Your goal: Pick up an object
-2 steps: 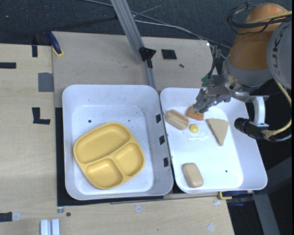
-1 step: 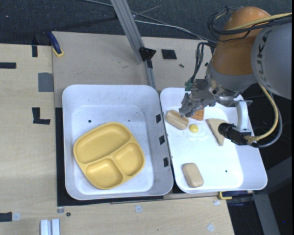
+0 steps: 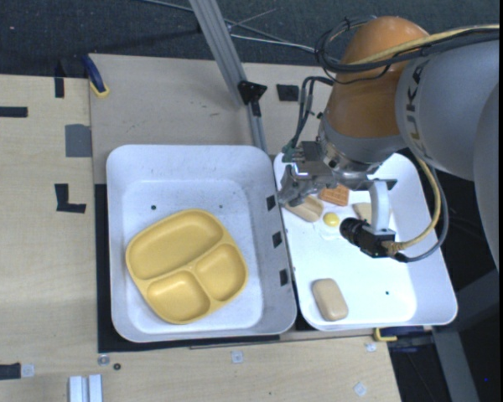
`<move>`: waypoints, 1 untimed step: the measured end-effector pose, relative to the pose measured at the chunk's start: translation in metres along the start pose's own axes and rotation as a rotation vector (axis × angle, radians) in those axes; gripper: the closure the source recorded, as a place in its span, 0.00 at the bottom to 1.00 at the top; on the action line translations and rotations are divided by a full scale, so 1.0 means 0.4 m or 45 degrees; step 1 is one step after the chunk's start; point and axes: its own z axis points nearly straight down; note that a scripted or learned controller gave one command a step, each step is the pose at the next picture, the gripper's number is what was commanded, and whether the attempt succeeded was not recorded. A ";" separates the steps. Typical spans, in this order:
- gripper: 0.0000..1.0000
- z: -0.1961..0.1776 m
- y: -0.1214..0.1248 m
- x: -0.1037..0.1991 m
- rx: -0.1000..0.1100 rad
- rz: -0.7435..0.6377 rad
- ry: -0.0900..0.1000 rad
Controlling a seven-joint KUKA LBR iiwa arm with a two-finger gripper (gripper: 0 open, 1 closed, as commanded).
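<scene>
My gripper [image 3: 296, 186] hangs low over the far left part of the right bin [image 3: 419, 304], under the arm's orange band. Just below and beside it lie small pieces of toy food: a tan wedge [image 3: 303, 211], an orange waffle-like piece [image 3: 336, 196], a small yellow ball [image 3: 331, 219] and a pale tan piece [image 3: 362, 211] partly hidden by a black fitting on the wrist. A tan bread-roll shape [image 3: 329, 299] lies alone near the bin's front. Nothing shows between the gripper and the pieces as lifted.
The left bin [image 3: 142, 170] holds a yellow divided plate [image 3: 187, 265] with three compartments. A grey pole [image 3: 226, 53] slants down to the bins' far edge. Cables loop from the wrist over the right bin.
</scene>
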 end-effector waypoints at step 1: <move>1.00 0.063 -0.011 0.115 0.002 0.002 -0.001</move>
